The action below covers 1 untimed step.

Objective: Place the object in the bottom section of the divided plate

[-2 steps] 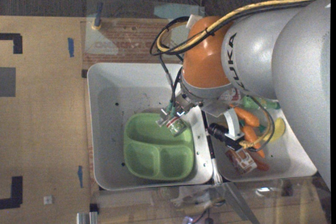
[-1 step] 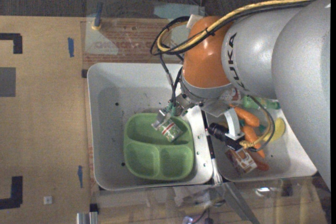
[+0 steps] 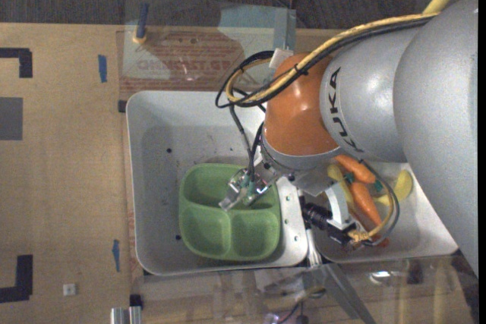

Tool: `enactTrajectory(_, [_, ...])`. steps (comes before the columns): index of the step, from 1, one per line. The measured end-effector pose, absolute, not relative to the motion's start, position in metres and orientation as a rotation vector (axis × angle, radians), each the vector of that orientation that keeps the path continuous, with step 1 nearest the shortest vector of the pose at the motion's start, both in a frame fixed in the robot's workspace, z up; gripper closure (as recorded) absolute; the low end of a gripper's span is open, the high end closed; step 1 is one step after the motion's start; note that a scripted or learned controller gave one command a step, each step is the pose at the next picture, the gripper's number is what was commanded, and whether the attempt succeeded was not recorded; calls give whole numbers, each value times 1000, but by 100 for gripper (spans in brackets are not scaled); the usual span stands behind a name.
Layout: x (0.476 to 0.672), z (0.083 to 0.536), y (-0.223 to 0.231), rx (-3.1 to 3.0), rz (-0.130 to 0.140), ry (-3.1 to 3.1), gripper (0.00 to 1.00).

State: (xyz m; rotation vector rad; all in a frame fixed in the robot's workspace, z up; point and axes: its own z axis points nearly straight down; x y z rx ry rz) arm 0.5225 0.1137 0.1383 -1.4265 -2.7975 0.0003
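White bin (image 3: 152, 163), green divided plate (image 3: 228, 212) under claw (image 3: 241, 190), claw's grip state unclear, carrots (image 3: 361, 190) rightward

Black "KUKA" lettering runs down the grey arm (image 3: 395, 87) beside its orange band (image 3: 298, 114).

green divided plate (image 3: 220, 228), three sections, lying flat in the left white bin (image 3: 152, 163), near its front wall
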Motion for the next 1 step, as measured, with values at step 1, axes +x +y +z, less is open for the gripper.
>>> enactTrajectory(1, [599, 291, 55, -1363, -3, -2835, 0])
